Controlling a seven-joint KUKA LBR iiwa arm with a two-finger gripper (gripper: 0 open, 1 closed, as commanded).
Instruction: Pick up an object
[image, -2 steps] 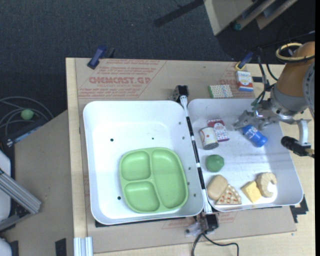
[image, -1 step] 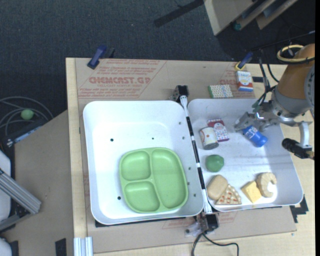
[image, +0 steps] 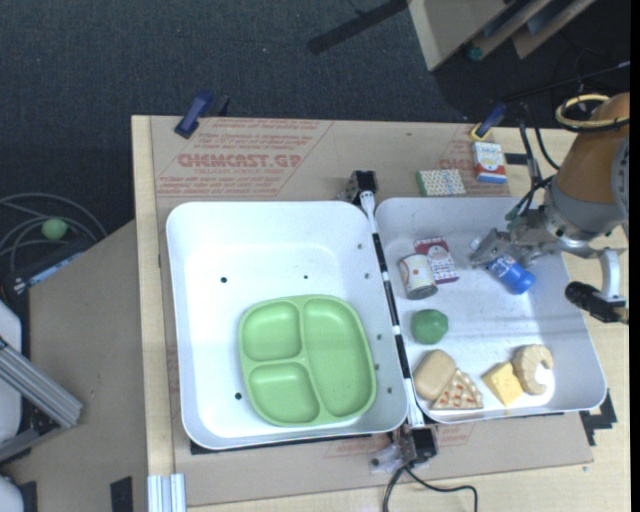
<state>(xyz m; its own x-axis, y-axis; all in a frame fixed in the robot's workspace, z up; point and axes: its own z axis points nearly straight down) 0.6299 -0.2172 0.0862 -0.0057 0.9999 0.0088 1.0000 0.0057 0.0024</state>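
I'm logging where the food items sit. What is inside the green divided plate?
The green divided plate in the left bin shows three bare compartments. What lies under the plate is covered.

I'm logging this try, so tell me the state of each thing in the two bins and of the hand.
Green three-compartment plastic plate: flat in left bin.
Small tin can: on its side, right bin.
Blue plastic object: lying below the hand.
Green ball: resting loose.
Pizza slice toy: flat.
Hand: above right bin.
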